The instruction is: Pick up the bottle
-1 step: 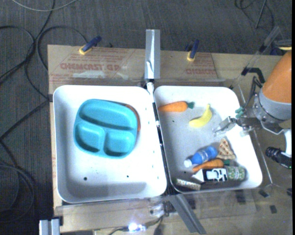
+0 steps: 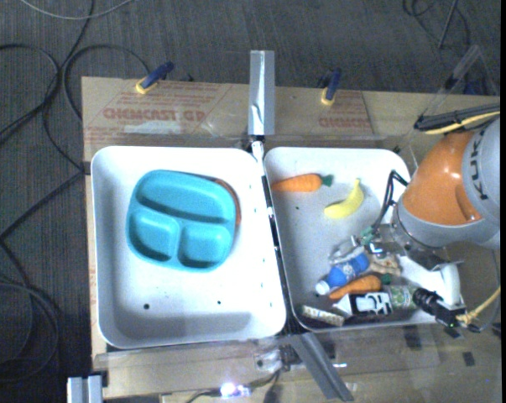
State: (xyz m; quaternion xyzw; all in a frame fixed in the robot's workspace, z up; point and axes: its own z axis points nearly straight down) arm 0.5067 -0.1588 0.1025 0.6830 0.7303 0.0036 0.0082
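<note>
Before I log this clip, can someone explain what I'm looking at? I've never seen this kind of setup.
One camera looks down at a slant on a bench with two shallow white bins. The grey and orange shape at the right is a robot arm; its gripper sits low over the right bin, amid clutter, so I cannot tell whether it holds anything. That bin holds a carrot, a banana, a blue-and-white bottle, another carrot and a dark bottle. The left bin holds a blue divided tray.
</note>
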